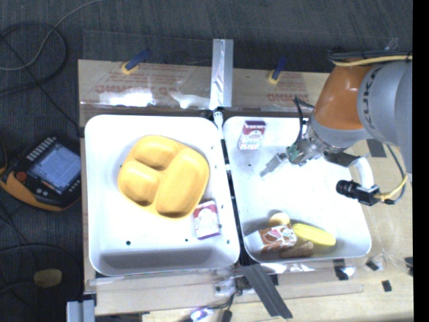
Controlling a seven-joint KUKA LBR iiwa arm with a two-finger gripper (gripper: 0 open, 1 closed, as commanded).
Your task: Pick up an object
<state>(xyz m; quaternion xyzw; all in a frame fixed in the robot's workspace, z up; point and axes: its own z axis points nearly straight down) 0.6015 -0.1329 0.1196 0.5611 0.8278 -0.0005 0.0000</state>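
Two bins sit before me; my tool [268, 168] hovers in the right bin [348, 237], grip state I cannot tell. The small red-and-white carton [251, 135] lies just upper-left of it, apart.

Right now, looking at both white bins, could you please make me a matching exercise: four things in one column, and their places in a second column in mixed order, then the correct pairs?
Things:
1. large yellow lumpy soft object
2. small red-and-white carton
3. small pink-and-white carton
4. long yellow banana-shaped object

Places:
A. right bin, near its front edge
B. left bin, middle
C. right bin, back-left corner
D. left bin, front-right part, beside the divider

Pairs: 1-B, 2-C, 3-D, 4-A
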